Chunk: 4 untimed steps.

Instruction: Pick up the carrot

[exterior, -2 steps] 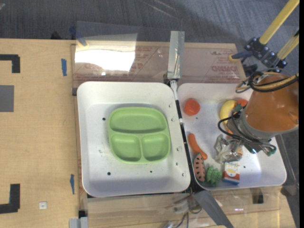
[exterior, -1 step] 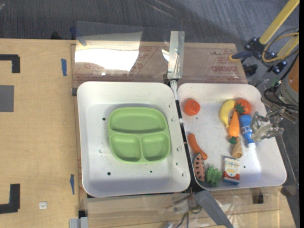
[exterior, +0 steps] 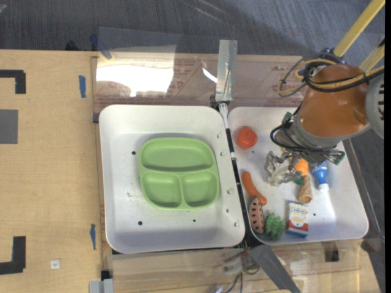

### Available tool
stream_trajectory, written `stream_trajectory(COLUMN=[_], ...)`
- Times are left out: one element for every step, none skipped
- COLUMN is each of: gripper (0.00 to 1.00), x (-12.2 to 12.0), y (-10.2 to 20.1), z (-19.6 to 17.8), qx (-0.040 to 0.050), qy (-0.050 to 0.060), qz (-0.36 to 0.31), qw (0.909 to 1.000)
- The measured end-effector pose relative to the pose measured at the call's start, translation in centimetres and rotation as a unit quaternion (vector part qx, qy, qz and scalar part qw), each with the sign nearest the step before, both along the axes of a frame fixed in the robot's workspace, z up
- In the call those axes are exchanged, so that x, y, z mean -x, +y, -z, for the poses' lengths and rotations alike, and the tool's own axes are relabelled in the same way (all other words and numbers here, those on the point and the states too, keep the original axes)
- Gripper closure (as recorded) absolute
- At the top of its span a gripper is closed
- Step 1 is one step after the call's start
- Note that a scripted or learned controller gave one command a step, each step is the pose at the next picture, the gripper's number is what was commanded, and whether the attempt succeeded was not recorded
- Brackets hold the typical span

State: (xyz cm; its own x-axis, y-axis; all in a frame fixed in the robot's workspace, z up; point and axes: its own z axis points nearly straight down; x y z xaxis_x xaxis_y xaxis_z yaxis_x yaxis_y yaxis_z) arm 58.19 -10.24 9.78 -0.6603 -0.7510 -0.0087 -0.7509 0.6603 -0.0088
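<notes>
In the left bin (exterior: pixel 116 163) we see a green divided plate (exterior: pixel 179 171) in the middle of the frame, and it plays no part in the task. Moving to the right, past the wall where the two bins touch, we come to the right bin (exterior: pixel 351 218). The carrot (exterior: pixel 253 188) lies at its left side, a little below the middle of the frame, close to this wall and pointing down and to the right. Above the carrot there is a round orange-red ball (exterior: pixel 247 137). Below it we see a watermelon slice (exterior: pixel 256 214) and a green bumpy toy (exterior: pixel 275 226), both just beside the lower end of the carrot.

Further right is the gripper (exterior: pixel 282 168), under the orange band of the arm. Its metal fingers (exterior: pixel 273 163) point down over the bin, but we cannot tell if they are spread or closed, because the shiny parts and the coloured things under them mix together. We see a small orange piece (exterior: pixel 300 165), a blue-white bottle (exterior: pixel 320 176), a brown cone-like object (exterior: pixel 305 191) and a small carton (exterior: pixel 297 218) near it.

We judge several risks. The gripper is beside the carrot, not over it, so a descent here would catch the wrong thing. The small orange piece could be mistaken for the carrot. The carrot is near the wall, so one finger may hit the rim. It also looks smooth and narrow, so it may roll away or slip out.
</notes>
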Motion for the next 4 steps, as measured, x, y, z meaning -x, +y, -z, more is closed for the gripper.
stream_trajectory(gripper=[1.0, 1.0, 0.0, 0.0], x=[7.6, -3.7, -3.5, -1.5], y=[-7.3, -6.5, -6.6, -5.1], z=[0.7, -14.1, -13.6, -0.2], qx=[0.004, 0.0002, -0.001, -0.0003], qy=[0.001, -0.002, 0.002, 0.0], qz=[-0.106, 0.03, 0.031, 0.041], qw=[0.9944, 0.9996, 0.9995, 0.9992])
